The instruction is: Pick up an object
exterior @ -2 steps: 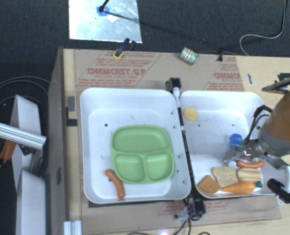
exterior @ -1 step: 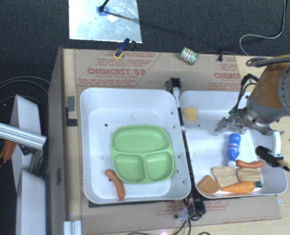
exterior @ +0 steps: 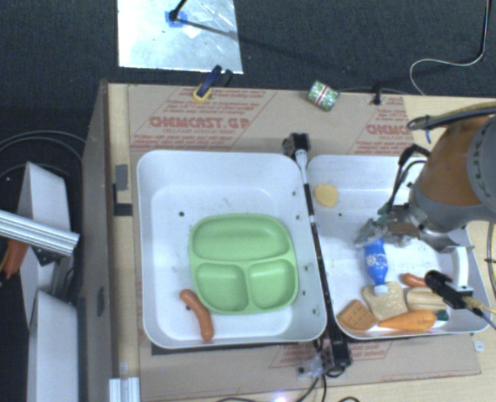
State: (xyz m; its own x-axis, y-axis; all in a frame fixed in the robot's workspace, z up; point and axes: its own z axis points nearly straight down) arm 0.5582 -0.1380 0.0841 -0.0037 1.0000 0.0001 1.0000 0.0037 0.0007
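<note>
Overhead, the gripper (exterior: 380, 233) hangs low in the right bin (exterior: 348, 170), touching or just above a blue bottle (exterior: 376, 262); whether it grips is unclear. Bread (exterior: 388, 302), a carrot (exterior: 409, 322) and a cracker (exterior: 356, 316) crowd the bottle, so a closing grasp could slip or snag neighbours.

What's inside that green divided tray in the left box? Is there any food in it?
The green tray shows three compartments, all bare green with no food in them. A sausage lies outside it, on the floor of the left bin. Whatever is underneath the tray is covered by it.
</note>
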